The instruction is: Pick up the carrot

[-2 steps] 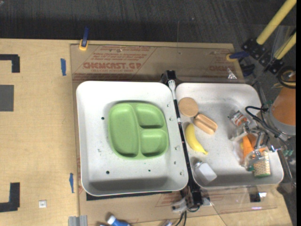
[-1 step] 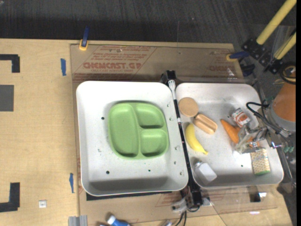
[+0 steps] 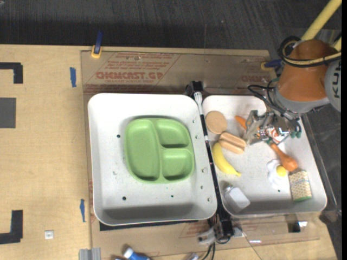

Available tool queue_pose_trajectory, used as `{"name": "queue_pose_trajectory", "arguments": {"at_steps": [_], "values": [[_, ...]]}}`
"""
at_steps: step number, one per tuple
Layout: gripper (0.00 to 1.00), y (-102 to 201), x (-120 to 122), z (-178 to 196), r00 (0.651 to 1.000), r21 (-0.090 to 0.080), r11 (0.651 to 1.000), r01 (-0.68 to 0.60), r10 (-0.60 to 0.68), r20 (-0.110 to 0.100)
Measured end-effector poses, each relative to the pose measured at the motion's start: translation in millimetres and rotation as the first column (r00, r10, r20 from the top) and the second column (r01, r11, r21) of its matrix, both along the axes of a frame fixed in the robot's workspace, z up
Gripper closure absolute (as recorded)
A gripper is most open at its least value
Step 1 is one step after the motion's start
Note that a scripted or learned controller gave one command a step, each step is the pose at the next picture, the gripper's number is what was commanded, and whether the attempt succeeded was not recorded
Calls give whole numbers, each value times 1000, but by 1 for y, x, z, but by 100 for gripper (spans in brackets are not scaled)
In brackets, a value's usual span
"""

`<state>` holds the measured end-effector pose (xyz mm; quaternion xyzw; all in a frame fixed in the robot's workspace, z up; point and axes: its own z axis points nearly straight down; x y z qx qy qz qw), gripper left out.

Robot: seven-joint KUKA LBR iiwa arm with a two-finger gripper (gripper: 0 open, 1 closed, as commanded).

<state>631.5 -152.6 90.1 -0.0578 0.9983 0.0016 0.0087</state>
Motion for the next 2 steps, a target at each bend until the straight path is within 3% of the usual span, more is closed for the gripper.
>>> {"name": "queue_pose_trajectory", "arguments": {"at_steps": [1, 2], "values": [[0, -4, -2, -2, 1000, -1, 1000, 5, -5, -6], [100, -2, 3, 14, 1000, 0, 1000, 10, -10, 19]]}}
